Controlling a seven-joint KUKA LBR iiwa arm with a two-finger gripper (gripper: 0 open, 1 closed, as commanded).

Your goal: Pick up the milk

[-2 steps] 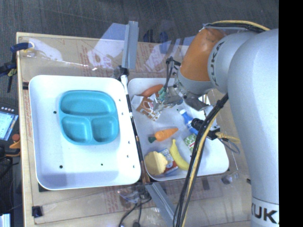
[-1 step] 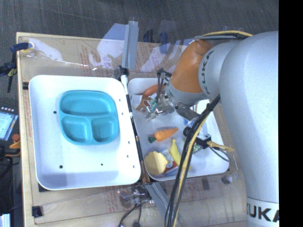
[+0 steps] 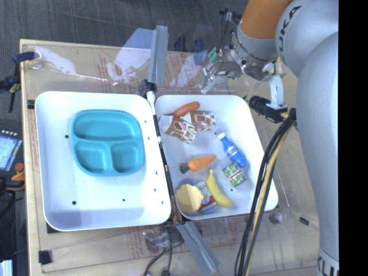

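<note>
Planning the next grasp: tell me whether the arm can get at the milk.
Probably yes: the milk carton lies uncovered near the gripper, nothing on top; an orange item crowds its far side.

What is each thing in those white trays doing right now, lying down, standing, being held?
Milk carton: on its side, right bin's far end, unheld.
Blue bottle: lying flat.
Carrot: lying flat mid-bin.
Banana: lying flat near the front.
Blue divided plate: flat in left bin.
Gripper: above right bin's far rim, holding nothing visible.

Toy food (image 3: 201, 163) in right bin (image 3: 253, 119)
</note>
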